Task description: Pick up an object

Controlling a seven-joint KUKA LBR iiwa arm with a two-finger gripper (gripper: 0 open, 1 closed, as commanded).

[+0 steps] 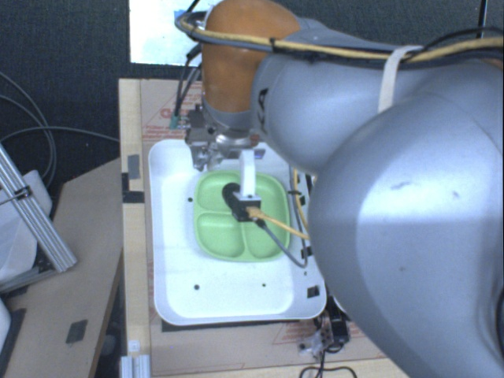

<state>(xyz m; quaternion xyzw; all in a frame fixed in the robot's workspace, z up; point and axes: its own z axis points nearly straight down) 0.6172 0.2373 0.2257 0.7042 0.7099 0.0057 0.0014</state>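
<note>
Arm [409,179] segments, grey and bulky, fill the right half and most of the top of the frame; an orange band [236,46] sits at upper centre, and below it the arm narrows to a grey metal wrist head [214,136]; that head hangs over the upper left part of a white bin [169,274], just beside the upper left rim of the plate in the picture; whether the fingers beneath it are open or closed, or have hold of anything, cannot be told from this slant.

The bin lies at centre and lower centre, its right side covered by the arm; a pale green plate [216,227] rests flat on the bin floor, a little above and right of the bin's middle; raised ridges divide the plate into compartments, one wide one toward the top of the frame and smaller ones toward the bottom; nothing can be seen lying in the compartments that show; the bare bin floor below and left of the plate shows a few small dark dots.

The bin stands on a tan tabletop [134,250], visible as a strip along the bin's left edge; a white sheet of paper [157,22] lies at upper left against a dark floor; a slanted metal rail [35,227] and thin black cables [47,136] show at far left.
</note>
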